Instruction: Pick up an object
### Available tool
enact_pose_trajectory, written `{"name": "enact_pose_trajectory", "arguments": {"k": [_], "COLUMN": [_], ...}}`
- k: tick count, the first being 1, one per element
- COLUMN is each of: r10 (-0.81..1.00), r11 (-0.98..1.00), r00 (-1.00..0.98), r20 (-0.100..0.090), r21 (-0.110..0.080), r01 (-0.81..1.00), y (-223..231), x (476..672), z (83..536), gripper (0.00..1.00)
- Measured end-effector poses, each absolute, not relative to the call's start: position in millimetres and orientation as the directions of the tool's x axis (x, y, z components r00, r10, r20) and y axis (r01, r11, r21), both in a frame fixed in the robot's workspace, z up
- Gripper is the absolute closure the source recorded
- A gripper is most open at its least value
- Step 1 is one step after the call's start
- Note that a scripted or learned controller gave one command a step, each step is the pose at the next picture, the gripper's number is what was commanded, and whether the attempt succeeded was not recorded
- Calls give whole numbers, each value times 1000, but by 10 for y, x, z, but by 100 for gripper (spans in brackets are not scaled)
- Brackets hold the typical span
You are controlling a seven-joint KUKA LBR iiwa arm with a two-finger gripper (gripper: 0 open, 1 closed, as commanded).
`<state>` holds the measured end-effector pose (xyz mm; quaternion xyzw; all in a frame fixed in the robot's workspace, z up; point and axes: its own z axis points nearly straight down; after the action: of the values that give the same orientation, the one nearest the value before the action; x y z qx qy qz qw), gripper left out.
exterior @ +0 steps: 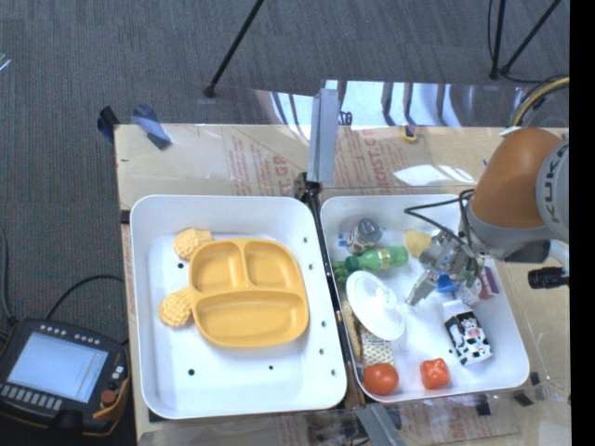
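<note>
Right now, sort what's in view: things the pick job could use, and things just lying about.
Job:
gripper, over the right bin
green bottle
white lid
tomato
red block
cow carton

Lying about:
yellow tray in the left bin
two waffle toys beside it
pendant on the floor

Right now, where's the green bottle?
The green bottle lies on its side in the right bin, near its left wall, just above the white lid and left of the gripper.
</note>
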<state>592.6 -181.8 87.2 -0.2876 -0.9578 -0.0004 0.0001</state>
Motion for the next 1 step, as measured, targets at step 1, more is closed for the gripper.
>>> {"name": "enact_pose_trajectory", "arguments": {"k": [1], "r10": [496], "r11": [868], "r00": [-868], "r20": [5], "r21": [6], "r01": [496], "y": [-2035], "x": [5969], "z": [877], "gripper": [0]}}
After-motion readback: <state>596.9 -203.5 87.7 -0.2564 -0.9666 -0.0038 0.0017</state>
